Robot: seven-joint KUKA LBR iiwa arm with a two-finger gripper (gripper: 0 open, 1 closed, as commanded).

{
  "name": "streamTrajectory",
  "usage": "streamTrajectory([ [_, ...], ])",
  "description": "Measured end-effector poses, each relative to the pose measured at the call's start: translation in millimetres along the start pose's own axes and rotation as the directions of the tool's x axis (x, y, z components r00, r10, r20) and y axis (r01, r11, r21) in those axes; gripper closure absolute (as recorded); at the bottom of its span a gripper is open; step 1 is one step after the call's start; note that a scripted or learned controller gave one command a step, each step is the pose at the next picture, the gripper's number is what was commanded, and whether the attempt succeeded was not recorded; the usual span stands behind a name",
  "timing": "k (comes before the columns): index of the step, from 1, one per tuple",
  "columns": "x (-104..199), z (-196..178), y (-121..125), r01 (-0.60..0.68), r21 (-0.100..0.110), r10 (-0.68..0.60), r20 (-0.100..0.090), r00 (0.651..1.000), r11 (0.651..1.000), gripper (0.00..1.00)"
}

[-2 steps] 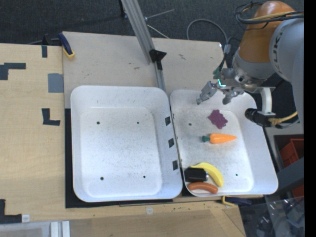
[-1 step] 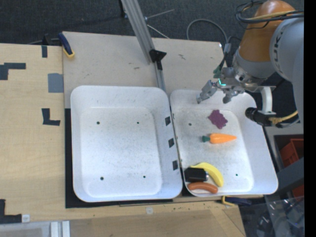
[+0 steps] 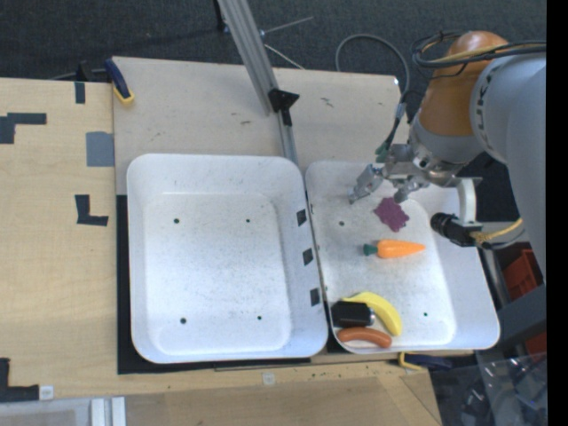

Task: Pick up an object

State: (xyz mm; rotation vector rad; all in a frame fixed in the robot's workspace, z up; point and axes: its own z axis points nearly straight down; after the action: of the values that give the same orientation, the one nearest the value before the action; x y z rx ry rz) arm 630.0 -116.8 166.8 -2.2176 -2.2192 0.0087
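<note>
My gripper (image 3: 380, 192) hangs over the far part of the right bin (image 3: 461, 322), fingers spread open with nothing between them. A small purple object (image 3: 390, 213) lies just in front of it, close to the right finger. An orange carrot with a green end (image 3: 399, 249) lies in the middle of that bin. At the bin's near edge sit a yellow banana (image 3: 380, 310), a black block (image 3: 351, 313) against it, and a red sausage-shaped piece (image 3: 364, 336).
The left bin (image 3: 213, 256) stands beside the right one, with a raised divider edge (image 3: 306, 238) between them. A slanted metal pole (image 3: 253, 47) rises behind the bins. The grey arm with its orange band (image 3: 461, 78) reaches in from the upper right.
</note>
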Motion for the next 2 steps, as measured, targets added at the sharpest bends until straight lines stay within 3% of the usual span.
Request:
streamTrajectory([
  [1,-9.5,52.9,1.1,0.000,0.001,0.000,0.000,1.000,1.000,0.00],
  [2,-8.8,79.0,1.0,0.001,-0.004,-0.001,0.000,1.000,1.000,0.00],
])
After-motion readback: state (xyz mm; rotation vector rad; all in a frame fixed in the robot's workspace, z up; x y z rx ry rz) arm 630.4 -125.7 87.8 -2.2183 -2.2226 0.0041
